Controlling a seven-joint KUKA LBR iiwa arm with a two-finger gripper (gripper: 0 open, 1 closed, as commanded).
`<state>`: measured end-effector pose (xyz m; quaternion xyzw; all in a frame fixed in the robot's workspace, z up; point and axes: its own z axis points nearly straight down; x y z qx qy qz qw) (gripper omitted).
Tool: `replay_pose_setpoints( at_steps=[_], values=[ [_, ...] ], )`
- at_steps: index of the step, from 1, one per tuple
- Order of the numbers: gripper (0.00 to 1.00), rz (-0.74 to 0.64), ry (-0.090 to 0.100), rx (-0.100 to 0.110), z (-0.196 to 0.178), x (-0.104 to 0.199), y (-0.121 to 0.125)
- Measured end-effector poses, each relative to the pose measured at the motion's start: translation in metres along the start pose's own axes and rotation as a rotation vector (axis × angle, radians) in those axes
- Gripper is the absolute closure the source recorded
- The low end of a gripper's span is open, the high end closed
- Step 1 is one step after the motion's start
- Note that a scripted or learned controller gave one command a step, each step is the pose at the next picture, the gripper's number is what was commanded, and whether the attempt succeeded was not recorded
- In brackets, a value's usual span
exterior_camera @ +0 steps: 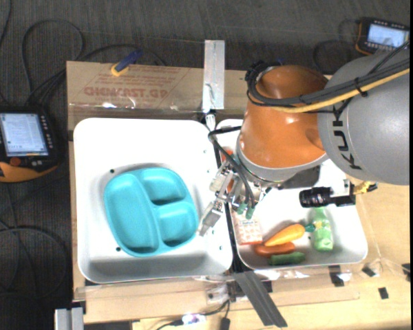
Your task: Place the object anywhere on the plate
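A teal plate with three compartments lies in the left white bin. My gripper hangs over the divider between the two bins, just right of the plate's right rim. The orange-banded wrist covers the back of the right bin. At that bin's front lie an orange carrot, a green bottle, a dark green vegetable, a red piece and a small pink-white box. I see nothing clearly held in the gripper.
A cardboard sheet lies behind the left bin. A handheld pendant rests on the floor at the left. Cables run from the wrist down to the gripper. Bare white floor shows around the plate in the left bin.
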<state>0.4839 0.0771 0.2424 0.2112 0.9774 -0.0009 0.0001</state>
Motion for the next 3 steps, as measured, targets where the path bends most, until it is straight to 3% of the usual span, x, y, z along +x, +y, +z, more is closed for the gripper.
replay_pose_setpoints(
  at_steps=[1, 2, 3],
  values=[
    [0.00, 0.056, 0.002, -0.002, -0.004, 0.023, 0.049],
    [0.00, 0.290, 0.004, 0.002, 0.090, 0.063, 0.134],
    [0.00, 0.231, 0.001, 0.001, 0.021, 0.051, 0.142]
  ],
)
